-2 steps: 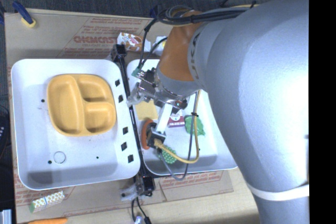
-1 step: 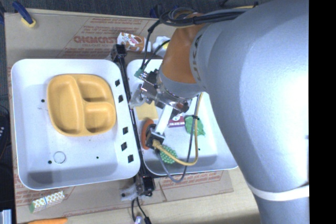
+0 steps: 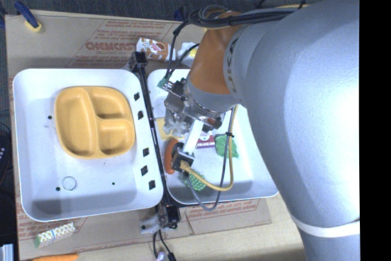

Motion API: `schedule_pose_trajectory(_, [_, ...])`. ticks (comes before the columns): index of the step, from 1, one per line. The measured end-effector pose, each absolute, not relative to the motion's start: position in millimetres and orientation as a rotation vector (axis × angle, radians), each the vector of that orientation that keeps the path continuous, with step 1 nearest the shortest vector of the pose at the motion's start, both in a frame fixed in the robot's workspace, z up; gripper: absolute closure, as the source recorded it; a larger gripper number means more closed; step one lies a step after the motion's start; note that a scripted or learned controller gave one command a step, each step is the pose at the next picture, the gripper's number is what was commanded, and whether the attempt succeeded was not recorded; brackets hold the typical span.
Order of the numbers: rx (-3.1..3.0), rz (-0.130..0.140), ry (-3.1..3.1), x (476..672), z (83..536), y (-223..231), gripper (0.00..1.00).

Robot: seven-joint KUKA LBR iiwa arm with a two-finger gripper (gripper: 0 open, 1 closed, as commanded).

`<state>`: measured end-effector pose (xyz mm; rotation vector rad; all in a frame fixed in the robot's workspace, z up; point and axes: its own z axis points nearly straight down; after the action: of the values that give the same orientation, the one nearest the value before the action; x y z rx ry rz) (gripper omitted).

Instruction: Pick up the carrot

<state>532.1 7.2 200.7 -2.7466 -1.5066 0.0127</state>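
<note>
Jaw spacing cannot be told, since the gripper is seen from above and its tip is lost among cables and brackets low over the right bin. Nothing can be seen held between them. The carrot lies directly below the gripper, at the left wall of the right bin and toward that bin's front edge, and contact between the two cannot be judged. It is seen as a short orange-red piece, partly covered by the gripper hardware. Just beside it, nearer the front edge, a green dotted toy is found, with a yellow cable looped past it. A green leafy item lies toward the middle of the same bin. In the left bin a yellow divided plate rests near the centre. Red print is visible on the cardboard under the bins, but it cannot be read with certainty. A small printed carton sits behind the bins; its label is illegible.
</note>
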Motion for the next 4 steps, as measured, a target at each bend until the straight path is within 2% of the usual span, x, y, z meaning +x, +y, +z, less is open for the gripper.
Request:
schedule_pose_trajectory(1, [-2.640, 0.010, -1.692, 475.1, 190.8, 63.1, 1.00])
schedule_pose_trajectory(2, [-2.568, 0.004, -1.807, 476.4, 280.1, 6.7, 1.00])
schedule_pose_trajectory(3, [-2.224, 0.007, -2.212, 475.5, 236.3, 41.6, 1.00])
schedule_pose_trajectory(4, [-2.227, 0.003, -2.214, 476.5, 284.0, 1.0, 1.00])
